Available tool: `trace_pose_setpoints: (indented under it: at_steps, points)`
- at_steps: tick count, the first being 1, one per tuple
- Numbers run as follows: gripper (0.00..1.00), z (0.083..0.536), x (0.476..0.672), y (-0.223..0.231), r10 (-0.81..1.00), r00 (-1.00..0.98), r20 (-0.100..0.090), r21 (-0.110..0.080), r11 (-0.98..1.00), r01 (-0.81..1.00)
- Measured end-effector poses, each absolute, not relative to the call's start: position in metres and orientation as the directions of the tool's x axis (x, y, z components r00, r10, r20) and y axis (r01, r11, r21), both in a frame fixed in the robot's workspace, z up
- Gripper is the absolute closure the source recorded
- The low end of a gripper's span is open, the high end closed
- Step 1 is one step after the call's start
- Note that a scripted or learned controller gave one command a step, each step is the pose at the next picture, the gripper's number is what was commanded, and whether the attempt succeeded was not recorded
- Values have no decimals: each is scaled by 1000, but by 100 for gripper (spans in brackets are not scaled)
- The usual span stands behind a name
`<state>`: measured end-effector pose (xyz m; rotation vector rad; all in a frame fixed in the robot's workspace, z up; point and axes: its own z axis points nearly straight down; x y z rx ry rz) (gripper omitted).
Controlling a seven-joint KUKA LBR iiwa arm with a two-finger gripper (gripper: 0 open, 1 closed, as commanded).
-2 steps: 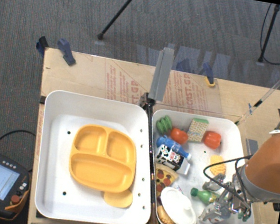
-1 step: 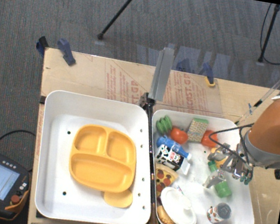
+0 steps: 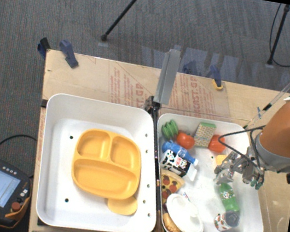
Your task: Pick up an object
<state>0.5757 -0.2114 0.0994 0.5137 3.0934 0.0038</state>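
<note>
Grey carpet surrounds a plywood bench whose top shows red printed lettering, reversed and too broken to read, along the upper middle of the frame. Two white bins sit side by side on it. The left bin (image 3: 54,124) holds a yellow divided tray (image 3: 107,163) with a small yellow disc (image 3: 122,205) tucked under its lower right corner.

The right bin (image 3: 258,216) holds the clutter: a green toy vegetable (image 3: 170,128), a red tomato (image 3: 185,140), a tan sponge block (image 3: 204,134), a black-and-white cow-patterned carton (image 3: 174,162) whose print is too small to read, a pizza slice (image 3: 169,182), a white lid (image 3: 185,215) and a green bottle (image 3: 228,198) lying toward the lower right.

Reaching in from the right, the gripper (image 3: 238,171) hangs low over the right side of that bin, just above the upper end of the green bottle. How far its jaws stand apart I cannot tell, and nothing shows between them.

As a judgement, the pick is not yet made: every object lies on the bin floor, and the arm seems only to be positioned over a likely target. Closing, lifting and clearing the bin all remain.
</note>
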Motion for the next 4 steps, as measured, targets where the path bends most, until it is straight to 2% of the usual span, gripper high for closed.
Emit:
trace_pose_setpoints:
  at_steps: [1,2,3,4]
  points:
    - [0,99,576,-211,323,-946,-5,3,946,323]
    - [0,87,556,-209,294,-956,1,1,956,294]
    - [100,97,558,-208,292,-956,-1,3,956,292]
    - [100,87,609,-185,344,-939,-1,3,939,344]
